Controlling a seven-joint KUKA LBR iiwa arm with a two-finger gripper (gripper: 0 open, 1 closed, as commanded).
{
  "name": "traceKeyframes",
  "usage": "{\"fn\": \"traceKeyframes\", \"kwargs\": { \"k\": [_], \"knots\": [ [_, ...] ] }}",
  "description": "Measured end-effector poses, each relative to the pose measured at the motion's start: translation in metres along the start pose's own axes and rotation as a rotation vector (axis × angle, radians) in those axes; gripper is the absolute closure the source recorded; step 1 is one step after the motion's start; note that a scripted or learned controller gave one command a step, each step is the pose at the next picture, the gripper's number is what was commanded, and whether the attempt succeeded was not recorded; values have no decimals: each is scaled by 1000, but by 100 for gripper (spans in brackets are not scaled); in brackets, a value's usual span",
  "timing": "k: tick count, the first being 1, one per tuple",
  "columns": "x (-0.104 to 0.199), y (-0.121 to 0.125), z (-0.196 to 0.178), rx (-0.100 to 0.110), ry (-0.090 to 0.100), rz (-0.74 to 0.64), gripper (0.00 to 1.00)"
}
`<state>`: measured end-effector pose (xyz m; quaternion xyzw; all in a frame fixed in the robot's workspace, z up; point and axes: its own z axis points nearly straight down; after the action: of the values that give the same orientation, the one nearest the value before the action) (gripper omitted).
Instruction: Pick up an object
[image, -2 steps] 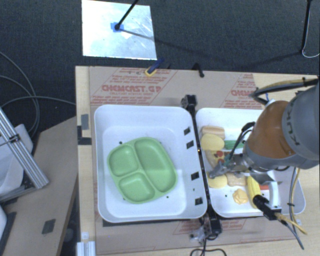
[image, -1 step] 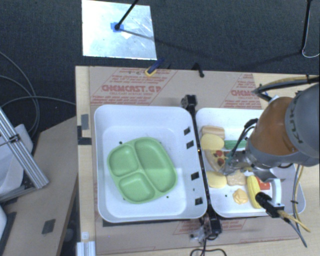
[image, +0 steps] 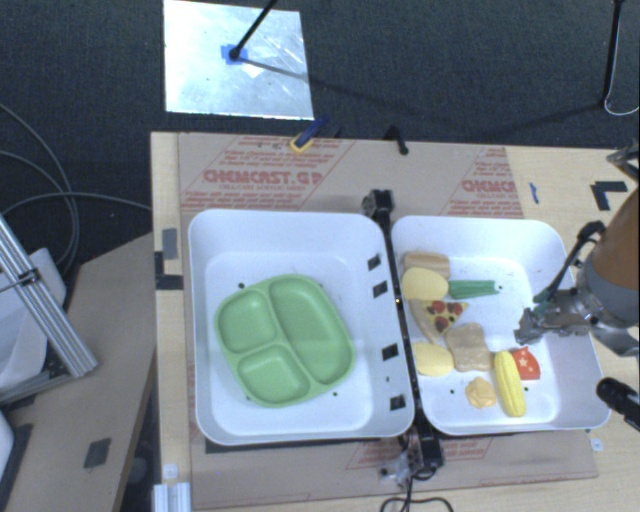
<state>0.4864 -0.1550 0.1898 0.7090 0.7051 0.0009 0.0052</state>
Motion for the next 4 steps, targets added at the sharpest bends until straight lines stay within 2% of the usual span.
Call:
{"fn": "traceKeyframes", "kwargs": {
  "k": [1,2,3,4],
  "knots": [
    [5,1,5,6,6,-6,0],
    [-34,-2,78,12,5,-3,0],
    [-50,0,106,7,8,-8,0],
    [-51,52,37,-3,2,-12,0]
  ]
}}
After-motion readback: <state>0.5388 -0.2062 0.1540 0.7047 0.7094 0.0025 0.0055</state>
